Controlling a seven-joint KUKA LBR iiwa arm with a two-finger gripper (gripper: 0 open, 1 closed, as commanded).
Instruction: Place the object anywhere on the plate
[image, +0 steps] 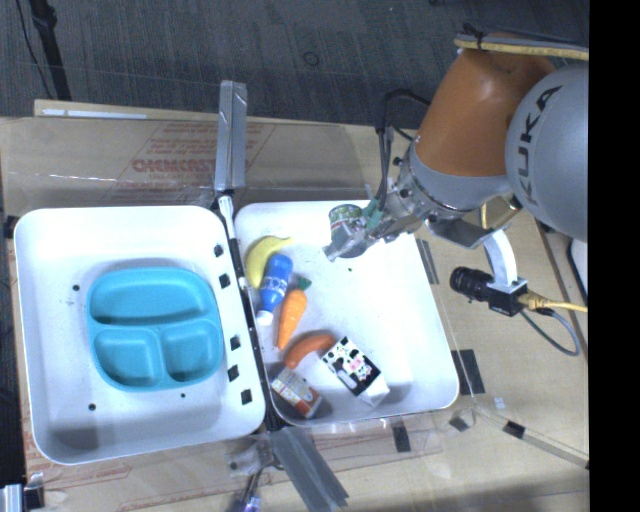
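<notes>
A blue divided plate (153, 326) lies in the left bin (50, 250). My gripper (345, 243) hangs over the back of the right bin (420, 300), just right of the yellow banana (258, 254). A small greenish tin (345, 214) sits right against the gripper's upper side near the bin's back rim; whether it is gripped is unclear. Along the right bin's left side lie a blue-and-white bottle (274, 283) and an orange carrot (291, 315).
Nearer the front of the right bin lie an orange oblong item (308, 347), a black-and-white patterned carton (354, 369) and a small can (295, 393). A raised divider (236, 300) separates the two bins. The right bin's right half is bare white floor.
</notes>
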